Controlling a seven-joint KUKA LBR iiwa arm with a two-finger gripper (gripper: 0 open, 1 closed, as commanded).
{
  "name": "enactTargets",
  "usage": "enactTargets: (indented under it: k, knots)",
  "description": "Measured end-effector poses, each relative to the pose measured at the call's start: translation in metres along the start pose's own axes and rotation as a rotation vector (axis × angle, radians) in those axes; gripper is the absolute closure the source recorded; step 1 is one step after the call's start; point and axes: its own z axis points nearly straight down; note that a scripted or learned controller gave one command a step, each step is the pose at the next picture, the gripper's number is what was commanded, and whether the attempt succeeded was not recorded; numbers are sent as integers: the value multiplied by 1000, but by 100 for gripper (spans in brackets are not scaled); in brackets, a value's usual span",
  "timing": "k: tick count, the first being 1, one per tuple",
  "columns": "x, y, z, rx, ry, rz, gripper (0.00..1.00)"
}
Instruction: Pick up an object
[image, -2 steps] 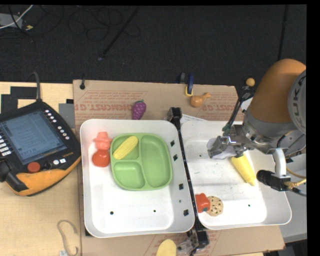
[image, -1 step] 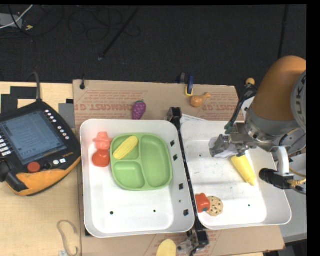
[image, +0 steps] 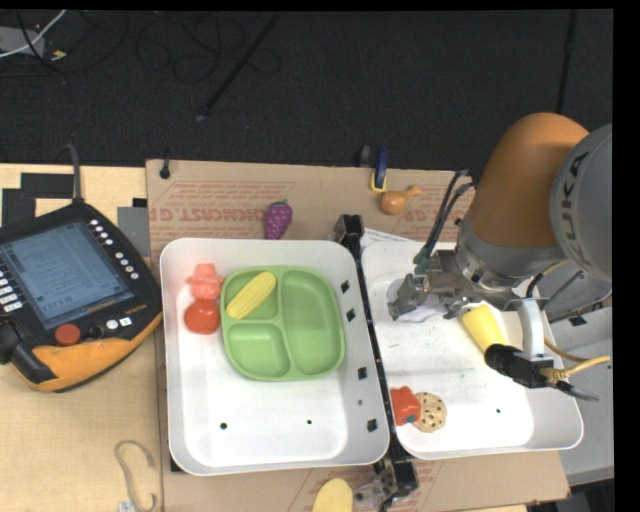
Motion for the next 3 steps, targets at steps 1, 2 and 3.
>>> enactTargets:
  k: [1, 2, 3]
  knots:
    - [50, -9, -6, 0, 0, 0, 100]
    - [103, -22, -6, 1, -1, 0, 100]
    - [142, -33, 20, 2, -2, 1, 100]
